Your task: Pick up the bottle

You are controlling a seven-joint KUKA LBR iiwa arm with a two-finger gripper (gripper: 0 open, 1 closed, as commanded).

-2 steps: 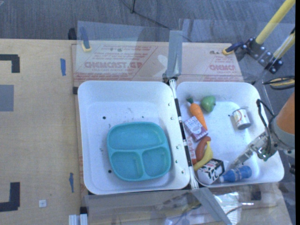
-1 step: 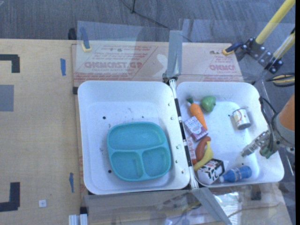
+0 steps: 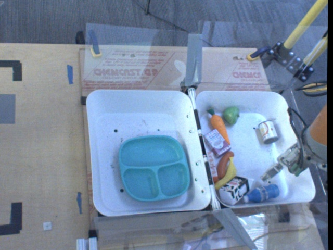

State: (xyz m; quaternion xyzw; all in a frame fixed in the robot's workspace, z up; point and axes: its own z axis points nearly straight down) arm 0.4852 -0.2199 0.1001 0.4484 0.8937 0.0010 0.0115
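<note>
Two shallow white bins sit side by side on the bench. The left bin (image 3: pixel 99 113) holds a teal divided tray (image 3: pixel 154 167) with three compartments, lying flat toward the near side. The right bin (image 3: pixel 281 100) holds the clutter: along its left wall lie an orange carrot (image 3: pixel 219 127), a small pink-and-white packet (image 3: pixel 216 142) just below it, and a banana (image 3: pixel 226 175) next to a reddish piece I cannot identify. A green pepper-like toy (image 3: pixel 231 114) rests near the carrot's top end, and a small tin can (image 3: pixel 267 131) lies on its side toward the bin's far right. In the near left corner sits a black-and-white cow-patterned carton (image 3: pixel 235 189). The bottle (image 3: pixel 263 194), blue with a paler end, lies on its side against the near wall of the right bin, just beside the carton and pointing toward the right. The gripper (image 3: pixel 272 172) reaches in from the right at a slant, its tip low over the bin floor just above the bottle and apart from it; nothing shows between its fingers, and whether they are spread or closed I cannot tell. The orange band of the arm (image 3: pixel 318 129) shows at the right edge
</note>
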